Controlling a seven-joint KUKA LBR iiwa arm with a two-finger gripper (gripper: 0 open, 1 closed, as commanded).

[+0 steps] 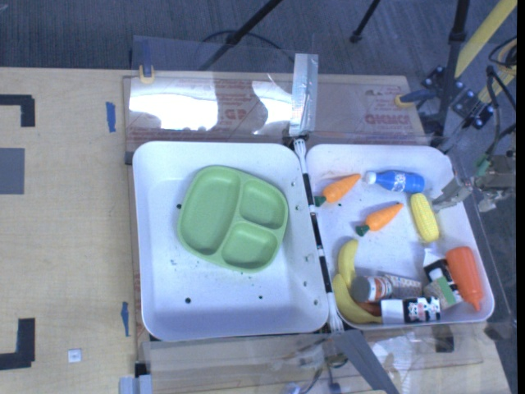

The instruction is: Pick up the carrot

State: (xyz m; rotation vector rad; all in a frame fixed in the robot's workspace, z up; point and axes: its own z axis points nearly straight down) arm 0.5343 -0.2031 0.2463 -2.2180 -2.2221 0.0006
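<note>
We show the right bin [385, 150], where the clutter lies loose for picking, the left bin [164, 302] beside it bearing 1 green plate [234, 217], the gripper [459, 191] at its right rim, spread or pressed together we cannot tell, and 2 candidates, the carrot [340, 187] near its back-left corner and a second carrot [383, 216] nearer its middle.

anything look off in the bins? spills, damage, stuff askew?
No spills or damage. The green three-compartment plate sits skewed in the left white bin. In the right white bin, two bottles lie tipped over across the yellow banana.
</note>
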